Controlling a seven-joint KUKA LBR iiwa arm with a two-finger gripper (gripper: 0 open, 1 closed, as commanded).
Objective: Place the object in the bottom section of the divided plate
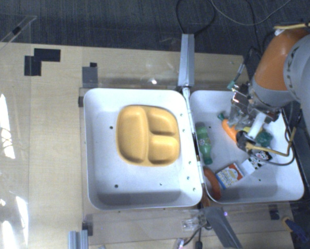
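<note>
- Nearest the lens, along the right bin's (295, 188) front edge, lie a small orange-and-white carton (229, 176) and a reddish-brown rounded item (211, 178) tucked into the corner next to the divider between the bins.
- Just behind the carton, against the same wall, a green bottle-like object (202, 141) lies on its side.
- Further right of the carton, the gripper (246, 126) hangs low over a cluster: an orange carrot-like piece (229, 130) and something teal-green (264, 138) just beside the wrist hardware.
- Whether the claw is spread or closed cannot be judged; cables and brackets hide the fingertips, and no item is visibly between them.
- Left of the carton, across the divider, the yellow divided plate (147, 135) sits in the middle of the left bin (100, 188), with one long section on its left and two smaller ones on its right; all look unfilled.
- Which item is meant is unsettled; the carrot-like piece beneath the claw seems the likeliest, and it is in the right bin, well apart from the plate.
- Risks, as I judge them: crowded neighbours could spoil the grasp or be dragged along; the rounded piece may slip out; a release over the wrong section is easy, since the compartments adjoin.
</note>
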